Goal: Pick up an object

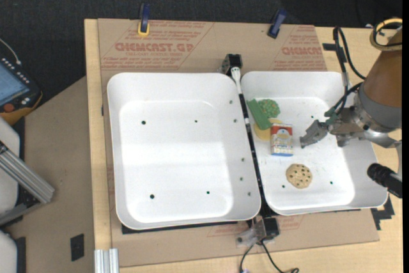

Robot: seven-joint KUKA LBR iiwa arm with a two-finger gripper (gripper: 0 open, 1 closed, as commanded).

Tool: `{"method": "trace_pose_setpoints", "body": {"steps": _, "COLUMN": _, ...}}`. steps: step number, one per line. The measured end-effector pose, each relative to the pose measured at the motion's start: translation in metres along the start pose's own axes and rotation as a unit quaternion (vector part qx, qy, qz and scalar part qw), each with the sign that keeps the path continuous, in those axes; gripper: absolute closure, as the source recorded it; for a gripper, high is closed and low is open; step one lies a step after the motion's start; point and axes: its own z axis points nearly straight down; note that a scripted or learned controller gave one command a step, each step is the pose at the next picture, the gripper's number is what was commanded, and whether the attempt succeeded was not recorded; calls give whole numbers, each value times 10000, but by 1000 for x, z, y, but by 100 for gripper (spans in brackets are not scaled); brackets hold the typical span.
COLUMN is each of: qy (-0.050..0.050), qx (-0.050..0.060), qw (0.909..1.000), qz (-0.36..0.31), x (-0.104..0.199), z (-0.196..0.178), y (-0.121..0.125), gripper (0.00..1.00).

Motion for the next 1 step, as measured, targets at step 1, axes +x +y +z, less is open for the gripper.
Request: {"method": "trace_pose_setpoints", "body": {"steps": 1, "qy": -46, "qx": -90, "qw": 9999, "qz": 29, "x": -59, "z": -148, "y": -23, "gripper": 0}}
